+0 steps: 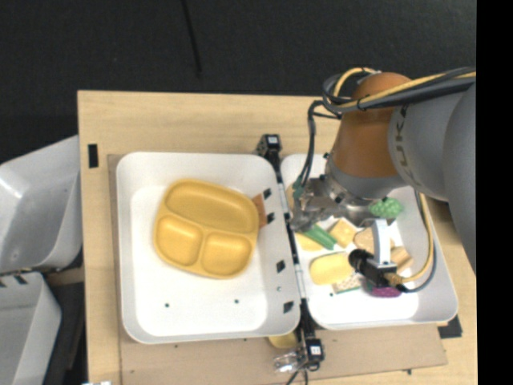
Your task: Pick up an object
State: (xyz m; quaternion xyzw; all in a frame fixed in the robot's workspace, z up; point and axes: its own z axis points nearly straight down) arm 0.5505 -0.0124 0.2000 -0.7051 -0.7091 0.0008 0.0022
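Left bin (144,311): one yellow three-compartment plate (204,228), glossy, rounded, lying flat near centre. Right bin (433,303): arm's gripper (309,207) low over its left edge among small clutter, including a yellow block (327,268) and green piece (388,208); grip state cannot be told.

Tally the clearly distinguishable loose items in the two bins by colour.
Yellow: 2, the divided tray in the left bin and a block in the right bin
Green: 2, a stick and a leafy piece
Purple: 1, a piece
Total: 5; others are hidden under the arm.
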